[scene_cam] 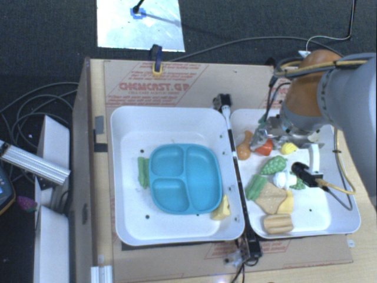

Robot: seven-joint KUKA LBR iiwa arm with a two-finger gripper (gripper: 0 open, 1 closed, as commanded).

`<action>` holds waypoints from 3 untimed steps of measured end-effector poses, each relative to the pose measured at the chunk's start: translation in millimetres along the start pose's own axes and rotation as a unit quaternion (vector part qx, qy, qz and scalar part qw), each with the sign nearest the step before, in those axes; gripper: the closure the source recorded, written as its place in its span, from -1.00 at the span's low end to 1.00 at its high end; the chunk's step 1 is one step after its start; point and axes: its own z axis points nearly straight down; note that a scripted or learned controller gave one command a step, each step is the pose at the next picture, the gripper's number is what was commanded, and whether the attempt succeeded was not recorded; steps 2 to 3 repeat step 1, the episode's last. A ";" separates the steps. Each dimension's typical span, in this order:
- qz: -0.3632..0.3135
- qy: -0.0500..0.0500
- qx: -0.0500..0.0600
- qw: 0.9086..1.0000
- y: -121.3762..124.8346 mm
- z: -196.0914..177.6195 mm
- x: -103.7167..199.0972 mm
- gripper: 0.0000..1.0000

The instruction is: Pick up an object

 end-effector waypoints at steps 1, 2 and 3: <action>-0.003 0.005 0.003 1.000 -33.5 -106.8 33.4 1.00; -0.003 0.005 0.003 1.000 -33.5 -106.8 33.4 1.00; -0.003 0.005 0.003 1.000 -33.5 -106.8 33.4 1.00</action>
